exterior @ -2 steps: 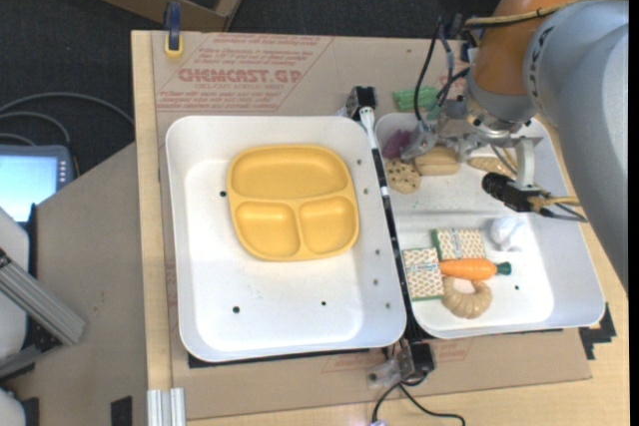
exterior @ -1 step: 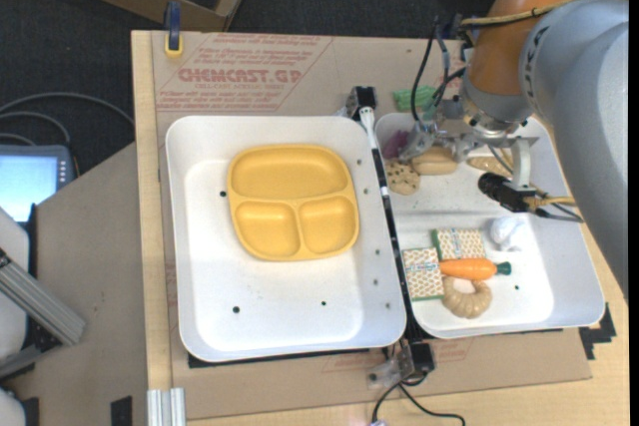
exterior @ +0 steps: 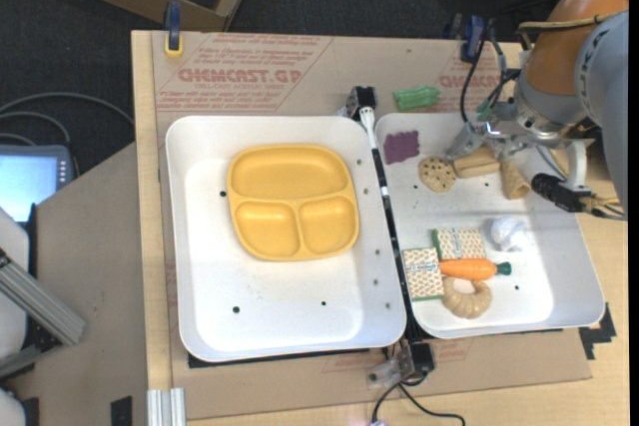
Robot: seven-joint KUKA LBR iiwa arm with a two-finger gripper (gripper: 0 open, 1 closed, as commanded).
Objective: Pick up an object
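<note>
My gripper [exterior: 486, 137] hangs over the back part of the right bin [exterior: 559, 314], coming off the grey arm with its orange band [exterior: 584, 10] at the upper right. Just below it lie a tan block [exterior: 476, 165] and a second tan piece [exterior: 514, 181]. A round cookie [exterior: 435, 174] sits left of them, and a purple square [exterior: 401, 146] lies near the bin's back left corner. Toward the front are an orange carrot [exterior: 468, 268], a beige ring-shaped bun [exterior: 468, 299], two patterned cards [exterior: 421, 272] and a small white crumpled thing [exterior: 507, 233].
The left bin [exterior: 200, 294] holds a yellow divided plate [exterior: 294, 201]. A green object [exterior: 416, 98] lies on the cardboard behind the right bin. A black clip and cable [exterior: 363, 101] run along the seam between the bins. Blue clamps [exterior: 471, 37] sit at the bench's back edge.
</note>
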